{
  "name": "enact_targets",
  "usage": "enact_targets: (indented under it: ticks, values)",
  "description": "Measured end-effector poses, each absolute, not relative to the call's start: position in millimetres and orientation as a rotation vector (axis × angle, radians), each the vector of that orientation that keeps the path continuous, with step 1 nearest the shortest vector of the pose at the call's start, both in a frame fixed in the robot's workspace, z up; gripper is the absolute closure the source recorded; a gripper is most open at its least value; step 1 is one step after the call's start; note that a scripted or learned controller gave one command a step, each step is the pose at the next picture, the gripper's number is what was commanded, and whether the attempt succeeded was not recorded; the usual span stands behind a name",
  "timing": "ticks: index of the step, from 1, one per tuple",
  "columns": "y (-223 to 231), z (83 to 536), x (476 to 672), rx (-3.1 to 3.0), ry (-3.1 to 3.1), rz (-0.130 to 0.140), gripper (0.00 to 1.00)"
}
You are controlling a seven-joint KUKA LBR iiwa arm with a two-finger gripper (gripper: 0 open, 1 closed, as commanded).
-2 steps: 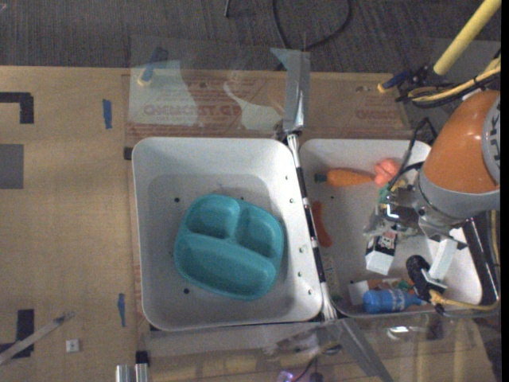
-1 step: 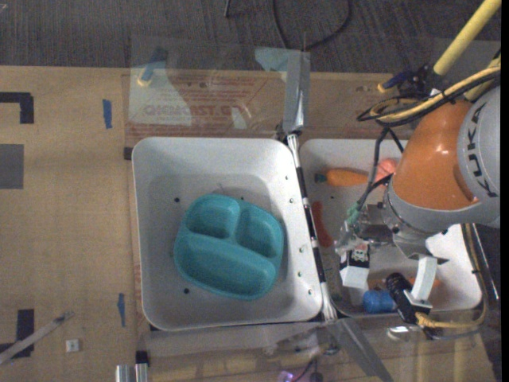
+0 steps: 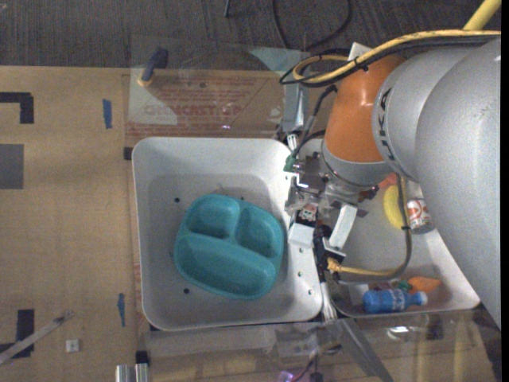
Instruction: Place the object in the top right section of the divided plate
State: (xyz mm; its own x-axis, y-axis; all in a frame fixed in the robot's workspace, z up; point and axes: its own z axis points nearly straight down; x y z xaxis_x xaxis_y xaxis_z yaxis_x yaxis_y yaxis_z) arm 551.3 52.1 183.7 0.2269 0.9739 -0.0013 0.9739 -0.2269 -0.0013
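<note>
Teal divided plate point(image 3: 229, 246) in left white bin point(image 3: 159, 173), sections bare, grey arm point(image 3: 445, 118) over right bin point(image 3: 445, 281), pincer point(image 3: 318, 225) at the bins' shared edge, finger state unclear, blue bottle point(image 3: 391, 300), yellow item point(image 3: 393, 207), can point(image 3: 417, 213), orange piece point(image 3: 424, 284) in right bin.
</note>
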Motion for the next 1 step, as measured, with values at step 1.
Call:
enact_targets:
  ticks: [1]
  values:
    - [108.2,182.8,542.8,-2.069,-2.360,0.004,1.00]
